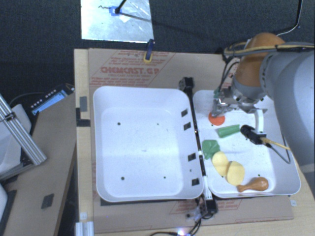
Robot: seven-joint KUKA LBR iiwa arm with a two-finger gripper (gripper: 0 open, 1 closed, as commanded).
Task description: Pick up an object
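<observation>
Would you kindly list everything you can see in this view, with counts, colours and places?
left bin: 1, white, bench's left half
right bin: 1, white, beside it on the right
round piece: 1, red-orange, right bin's upper left, just below the gripper
long piece: 1, green, right bin, below the round piece
leafy piece: 1, green, by right bin's left wall
lumps: seemingly 2, yellow, touching, right bin's lower middle
drumstick-shaped piece: 1, brown-orange, right bin's lower edge
cardboard sheet: 1, tan with red print, under both bins
shiny sheet: 1, silver, beyond the bench's far edge
arm: 1, grey with orange band, reaching from the right
gripper: 1, grey, above the round piece
</observation>
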